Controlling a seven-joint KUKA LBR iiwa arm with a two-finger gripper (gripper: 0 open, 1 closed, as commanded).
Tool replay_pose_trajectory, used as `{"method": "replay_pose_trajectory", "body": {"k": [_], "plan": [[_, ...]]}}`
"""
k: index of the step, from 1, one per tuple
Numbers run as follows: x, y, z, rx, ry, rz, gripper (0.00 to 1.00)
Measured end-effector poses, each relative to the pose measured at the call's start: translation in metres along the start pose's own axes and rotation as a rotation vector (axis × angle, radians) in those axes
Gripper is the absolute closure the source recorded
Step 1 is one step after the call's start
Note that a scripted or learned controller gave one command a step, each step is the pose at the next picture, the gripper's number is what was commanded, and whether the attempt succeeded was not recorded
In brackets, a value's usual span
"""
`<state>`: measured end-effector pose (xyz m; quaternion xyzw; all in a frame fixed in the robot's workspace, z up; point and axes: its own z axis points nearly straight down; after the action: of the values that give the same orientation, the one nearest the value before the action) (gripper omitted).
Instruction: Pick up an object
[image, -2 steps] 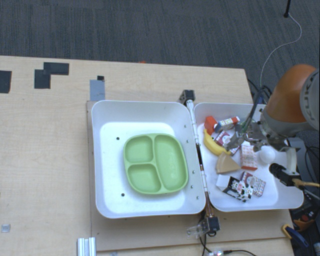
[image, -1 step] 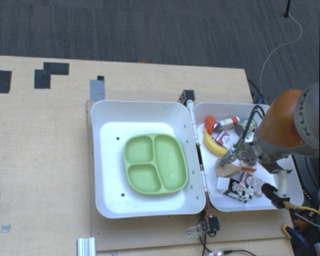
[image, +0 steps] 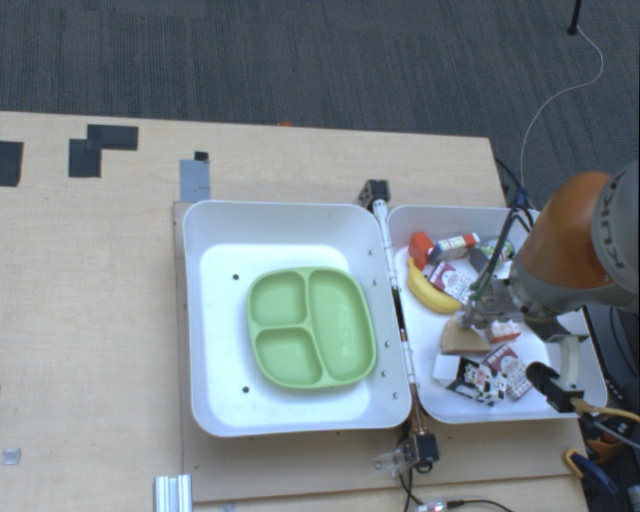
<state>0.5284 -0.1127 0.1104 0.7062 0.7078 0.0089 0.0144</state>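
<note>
From my seat, the tool (image: 483, 312) sits low in the right bin (image: 590, 375), right in the middle of the clutter, and I cannot tell from this slant how it is set or whether anything is in it. What my coming move turns on is the tan card piece (image: 462, 340): it lies just beside the tool, below and a little to the left on my screen, flat, with its long axis running roughly left to right. The banana (image: 430, 290) is the other near candidate, up and to the left of the tool, its curve running along the bin's left wall; it looks smooth, firm and rounded, so I judge it would take a pinch across its width better than the thin flat card. Beyond it lie a red-capped tube (image: 445, 245) near the far wall and a heap of small printed packets (image: 490, 378) toward the near wall, glossy and flat. The left bin (image: 200, 300) holds a pale green divided tray (image: 310, 328), matte plastic with three wells, well apart from the tool on the bench (image: 90, 330).
</note>
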Motion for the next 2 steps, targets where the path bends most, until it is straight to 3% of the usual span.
{"method": "replay_pose_trajectory", "body": {"k": [1,2], "plan": [[0.000,0.000,0.000,0.002,0.000,0.000,0.00],[0.026,-0.032,0.016,-0.002,0.000,0.005,0.00]]}}
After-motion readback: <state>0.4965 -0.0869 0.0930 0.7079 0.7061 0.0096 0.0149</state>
